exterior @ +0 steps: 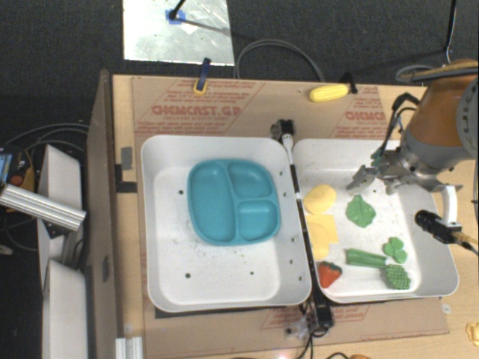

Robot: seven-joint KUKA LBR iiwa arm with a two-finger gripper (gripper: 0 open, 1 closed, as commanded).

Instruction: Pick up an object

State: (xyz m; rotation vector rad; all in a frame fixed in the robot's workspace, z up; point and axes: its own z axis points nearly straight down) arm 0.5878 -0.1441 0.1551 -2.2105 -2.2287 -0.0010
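The gripper (pixel 372 176) hovers in the right bin (pixel 449 275), fingers apart and holding nothing, just above the green leaf (pixel 360 211). It seems to be approaching; next it must descend and close on the leaf.

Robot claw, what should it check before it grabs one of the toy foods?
1. Gripper over the right bin: ok.
2. Nothing between its fingers: ok; they look spread and bare.
3. A toy close by: ok; the green leaf lies just below the gripper.
4. Space around the leaf: ok; the yellow lemon and broccoli lie apart from it.
5. Gripper right above the leaf: cannot tell from this slanted view.
6. Blue plate out of the way: ok; it sits in the left bin.
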